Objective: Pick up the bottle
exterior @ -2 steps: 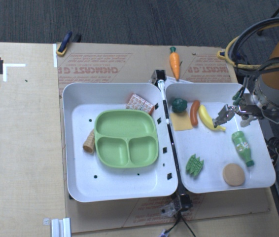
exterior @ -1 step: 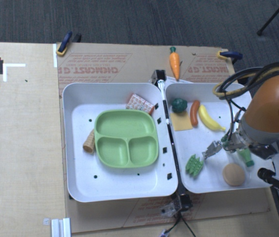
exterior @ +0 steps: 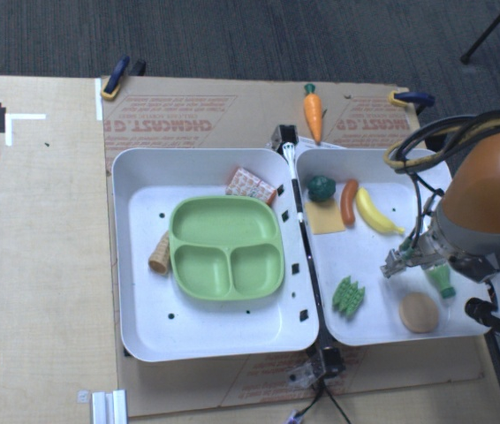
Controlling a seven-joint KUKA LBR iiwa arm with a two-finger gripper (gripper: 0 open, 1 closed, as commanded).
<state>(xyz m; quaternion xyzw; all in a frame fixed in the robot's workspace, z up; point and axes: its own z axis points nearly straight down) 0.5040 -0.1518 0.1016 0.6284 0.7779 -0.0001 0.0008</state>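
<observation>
Lying in the right bin point(exterior: 462, 329) just under the arm, the small green bottle point(exterior: 442, 281) looks light, stiff and slick, best pinched across its body, while the gripper point(exterior: 402, 261) sits beside it, its opening impossible to judge.

Both bins point(exterior: 135, 263) look like smooth white plastic with a soft sheen. The green tray point(exterior: 227, 246) is matt plastic. The bench sheet point(exterior: 188, 117) is dull brown cardboard with red print. The banana point(exterior: 376, 212), sausage point(exterior: 348, 202) and carrot point(exterior: 312, 113) have the slick gloss of plastic toys. The bottle point(exterior: 442, 279) seems to be green plastic, though it is too small to be sure. The arm's orange band point(exterior: 490, 184) is glossy, and the gripper point(exterior: 406, 259) looks like bare grey metal. The floor is dark, rough carpet.
</observation>
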